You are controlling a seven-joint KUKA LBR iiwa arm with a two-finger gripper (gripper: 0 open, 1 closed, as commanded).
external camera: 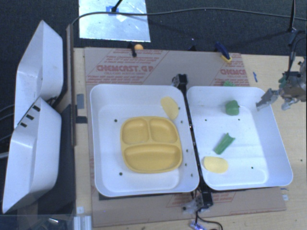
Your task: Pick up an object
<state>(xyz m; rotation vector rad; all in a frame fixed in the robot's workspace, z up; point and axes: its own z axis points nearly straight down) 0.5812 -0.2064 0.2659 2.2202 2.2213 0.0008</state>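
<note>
Gripper (pixel 277 101) at right frame edge, over right bin's (pixel 276 143) upper right rim, fingers spread, nothing between. Green stick (pixel 223 143) mid-bin, long axis lower-left to upper-right. Bare floor around, walls well apart.

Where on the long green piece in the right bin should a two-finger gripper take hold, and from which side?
Probably across the middle of the long green piece, coming straight down from above. It lies flat and slanted on the right bin floor, narrow across, with open floor on both long sides. The gripper at the bin's right rim would need turning to close across that slant.
</note>
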